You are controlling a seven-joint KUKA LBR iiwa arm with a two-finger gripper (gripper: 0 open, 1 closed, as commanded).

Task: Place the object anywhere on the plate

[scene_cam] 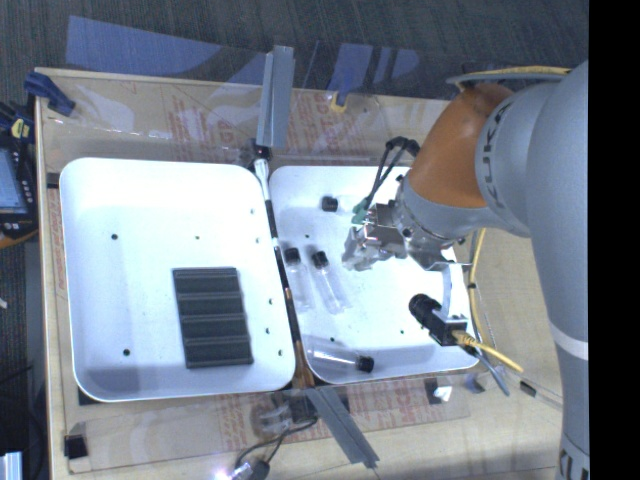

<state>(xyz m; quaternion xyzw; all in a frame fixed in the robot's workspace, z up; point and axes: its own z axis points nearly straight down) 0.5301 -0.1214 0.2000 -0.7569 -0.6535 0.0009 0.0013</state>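
Observation:
The plate (212, 316) is a dark ridged rectangle lying flat in the left bin (90, 198), toward its front. In the right bin (390, 343) lie several clear vials with black caps. Two of them (322, 273) rest side by side near the bin's left wall, another vial (340, 355) lies along the front wall, and a small black cap (328, 204) sits near the back. My gripper (360, 249) hangs over the middle of the right bin, just right of the paired vials and far from the plate. I see nothing in it.
A raised divider (272, 230) separates the two bins. A black connector with a yellow cable (436, 320) hangs from the arm over the right bin's front right. A metal bar (274, 96) stands behind the bins.

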